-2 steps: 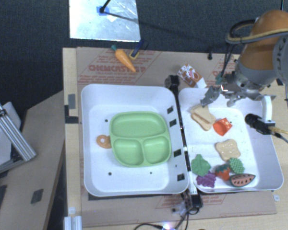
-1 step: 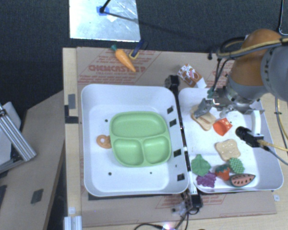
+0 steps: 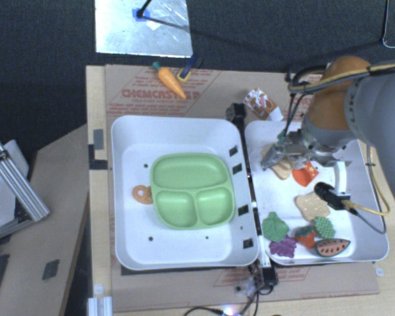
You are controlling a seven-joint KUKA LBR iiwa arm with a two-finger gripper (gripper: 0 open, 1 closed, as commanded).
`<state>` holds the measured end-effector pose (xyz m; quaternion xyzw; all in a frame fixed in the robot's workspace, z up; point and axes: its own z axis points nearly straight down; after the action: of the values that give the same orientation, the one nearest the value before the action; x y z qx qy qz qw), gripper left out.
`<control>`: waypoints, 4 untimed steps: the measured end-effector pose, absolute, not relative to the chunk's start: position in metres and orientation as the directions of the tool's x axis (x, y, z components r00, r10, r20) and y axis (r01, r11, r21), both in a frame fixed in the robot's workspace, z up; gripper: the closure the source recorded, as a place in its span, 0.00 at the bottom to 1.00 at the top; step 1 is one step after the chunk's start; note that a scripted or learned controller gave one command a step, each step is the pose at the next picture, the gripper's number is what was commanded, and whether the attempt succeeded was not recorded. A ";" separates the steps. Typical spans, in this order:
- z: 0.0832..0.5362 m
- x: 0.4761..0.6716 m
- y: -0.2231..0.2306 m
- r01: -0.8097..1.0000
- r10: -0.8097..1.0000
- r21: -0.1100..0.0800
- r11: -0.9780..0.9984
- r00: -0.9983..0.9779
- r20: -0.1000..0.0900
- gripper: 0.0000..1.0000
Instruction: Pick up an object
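Over the far half of the right bin (image 3: 376, 243), the gripper (image 3: 281, 158) hangs low on the grey arm that reaches in from the right. Whether its grip is slack or clenched cannot be told from this angle. A tan toy piece (image 3: 283, 172) lies on the bin floor just at the gripper's near side, partly covered by it, and a red-orange toy piece (image 3: 305, 175) sits just right of that.

Nearer in the same bin lies a toast slice (image 3: 311, 206). Along the near edge are a green leafy toy (image 3: 274, 227), purple grapes (image 3: 284, 247), a small red piece (image 3: 305, 237), a green textured piece (image 3: 324, 227) and a watermelon slice (image 3: 332, 247), all close together.

The left bin (image 3: 118, 176) holds a green divided plate (image 3: 191, 189) in its middle, with a small pretzel (image 3: 143, 194) just left of the plate. Beyond the bins, a toy carrot (image 3: 171, 82) rests on the cardboard, and a small printed packet (image 3: 260, 103) stands by the far edge of the right bin.
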<state>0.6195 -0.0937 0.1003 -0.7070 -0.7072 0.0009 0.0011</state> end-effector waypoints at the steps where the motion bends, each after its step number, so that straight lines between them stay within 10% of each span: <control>1: 0.087 0.621 -0.094 1.000 1.000 0.004 0.001 0.000 -0.002 0.00; 2: 0.100 0.623 -0.095 1.000 1.000 0.011 0.001 -0.001 -0.004 1.00; 4: 0.204 0.627 -0.080 1.000 1.000 0.007 0.005 -0.005 0.000 1.00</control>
<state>0.6266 -0.0803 0.2040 -0.7052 -0.7090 -0.0025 -0.0027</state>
